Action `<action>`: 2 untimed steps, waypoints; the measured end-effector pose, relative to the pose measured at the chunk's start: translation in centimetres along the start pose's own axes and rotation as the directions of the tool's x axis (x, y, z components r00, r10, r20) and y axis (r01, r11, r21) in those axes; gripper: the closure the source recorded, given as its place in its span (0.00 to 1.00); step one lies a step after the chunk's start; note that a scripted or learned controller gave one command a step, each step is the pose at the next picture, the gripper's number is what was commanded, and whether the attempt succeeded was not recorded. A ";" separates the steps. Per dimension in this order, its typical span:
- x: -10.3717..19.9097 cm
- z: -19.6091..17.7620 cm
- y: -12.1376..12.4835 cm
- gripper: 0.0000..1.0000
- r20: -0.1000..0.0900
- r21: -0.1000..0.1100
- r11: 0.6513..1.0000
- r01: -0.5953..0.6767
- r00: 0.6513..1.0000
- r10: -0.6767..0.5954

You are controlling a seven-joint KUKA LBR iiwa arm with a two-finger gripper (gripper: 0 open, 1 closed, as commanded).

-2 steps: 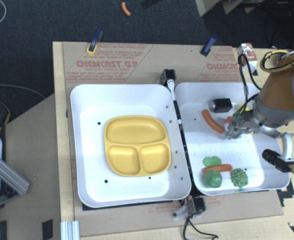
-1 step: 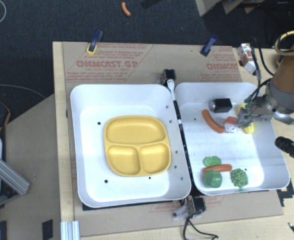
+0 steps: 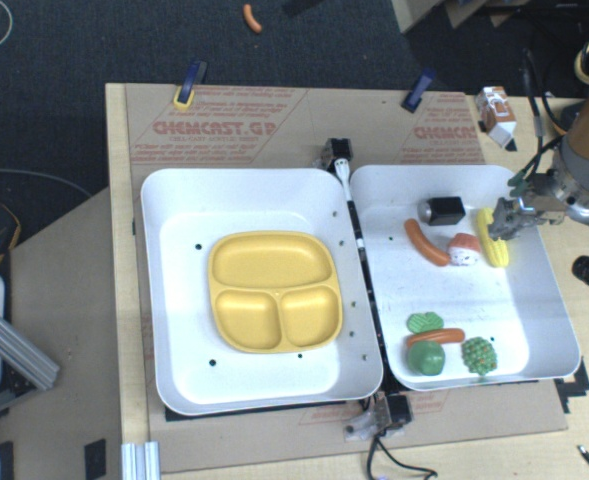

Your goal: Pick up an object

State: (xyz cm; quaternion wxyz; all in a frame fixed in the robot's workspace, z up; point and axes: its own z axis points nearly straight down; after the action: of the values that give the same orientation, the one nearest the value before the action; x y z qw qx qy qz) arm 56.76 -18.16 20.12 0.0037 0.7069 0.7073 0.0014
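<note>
— Cardboard-covered surface (image 3: 304, 118): what is carried on it?
— Two white bins; a yellow divided plate (image 3: 274, 290) is seen in the left bin (image 3: 174, 268).
— And the jaws (image 3: 507, 218)?
— Positioned above a yellow corn toy (image 3: 495, 244) in the right bin (image 3: 534, 298); their opening cannot be told.

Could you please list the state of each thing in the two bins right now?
yellow divided plate: upright, flat in left bin.
black block: lying in right bin.
sausage: lying flat.
corn cob: lying beneath gripper.
green toys: resting by near wall.
</note>
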 end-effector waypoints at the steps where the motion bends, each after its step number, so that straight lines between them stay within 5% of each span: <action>1: 0.0 -2.6 0.1 1.00 -0.001 0.001 1.000 0.000 1.000 0.000; 2: 4.7 -1.6 -1.0 1.00 -0.006 0.010 1.000 0.004 1.000 -0.004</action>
State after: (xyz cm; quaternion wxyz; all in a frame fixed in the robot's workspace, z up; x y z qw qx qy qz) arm 55.75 -13.44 21.72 -0.0022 0.7056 0.7086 -0.0001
